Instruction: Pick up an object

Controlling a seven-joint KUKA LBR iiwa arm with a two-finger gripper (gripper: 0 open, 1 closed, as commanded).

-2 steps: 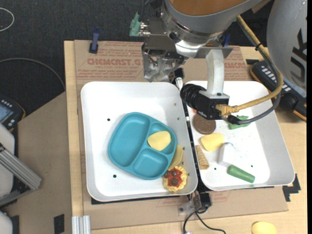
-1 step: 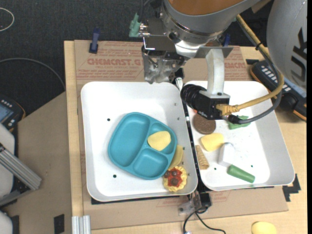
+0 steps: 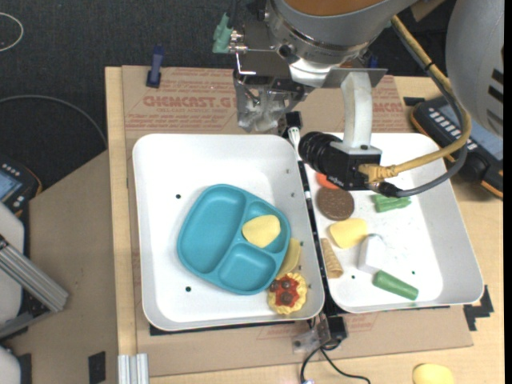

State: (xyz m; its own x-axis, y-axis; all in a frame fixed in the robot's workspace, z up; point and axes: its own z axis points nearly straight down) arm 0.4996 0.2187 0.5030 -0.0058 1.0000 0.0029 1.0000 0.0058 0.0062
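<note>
The end effector hangs at the top centre of the frame, above the bench beyond the bins; whether it is spread or closed I cannot tell, and nothing shows in its grip. The left bin holds a teal tray with a yellow piece in it, and a pizza toy lies by the tray's lower right edge. The right bin holds a brown disc, a cone and green pieces. A good pick likely means choosing a piece lying apart, such as the lower green one, centring over it, descending straight and closing across its narrow width.
</note>
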